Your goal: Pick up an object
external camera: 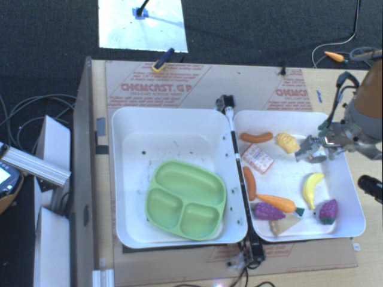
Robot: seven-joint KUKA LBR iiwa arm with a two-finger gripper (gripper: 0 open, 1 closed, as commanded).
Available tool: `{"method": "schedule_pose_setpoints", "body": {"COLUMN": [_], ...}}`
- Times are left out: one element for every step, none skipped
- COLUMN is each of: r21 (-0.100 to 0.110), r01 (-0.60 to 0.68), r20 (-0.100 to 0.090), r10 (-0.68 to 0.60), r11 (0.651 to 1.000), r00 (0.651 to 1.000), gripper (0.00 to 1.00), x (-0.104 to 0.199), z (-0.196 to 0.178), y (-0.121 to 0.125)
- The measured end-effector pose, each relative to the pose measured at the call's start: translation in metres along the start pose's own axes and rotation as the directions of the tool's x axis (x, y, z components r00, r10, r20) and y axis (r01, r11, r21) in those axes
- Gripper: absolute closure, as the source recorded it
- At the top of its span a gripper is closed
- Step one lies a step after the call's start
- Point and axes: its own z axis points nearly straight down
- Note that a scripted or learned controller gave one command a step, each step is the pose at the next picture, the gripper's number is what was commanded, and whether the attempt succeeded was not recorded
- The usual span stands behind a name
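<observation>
camera view: fixed overhead, slanted; arm [366,109] comes in from the right over the right bin [353,220].
progress: early. Nothing lifted yet by the look of it; every item sits on the bin floor. Approach, grasp and lift all remain.
gripper: gripper [311,151] hangs over the upper right part of the right bin, just right of the corn [288,142] and above the banana [311,188]. Nothing visible between its tips. How wide it stands: cannot tell, metal parts blur together.
likely target: my guess is corn or banana, the two closest items. Not certain.
corn: small, yellow, knobbly, lying near the bin's top edge beside the sausage [257,137].
banana: yellow, curved, lying roughly upright in the picture, apart from its neighbours.
other items: pink-white block [258,159], second sausage [249,183], carrot [276,202], purple grapes [270,210], tan wedge [286,225], purple berry [327,210].
left bin: left bin [128,160] holds a green divided plate [186,200].
</observation>
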Motion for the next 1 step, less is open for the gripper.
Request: {"method": "schedule_pose_setpoints", "body": {"r21": [0.003], "r01": [-0.003], "r20": [0.000], "r10": [0.003], "r11": [1.000], "r00": [1.000], "gripper": [0.00], "x": [-0.0420], "z": [0.0828], "y": [-0.0040]}}
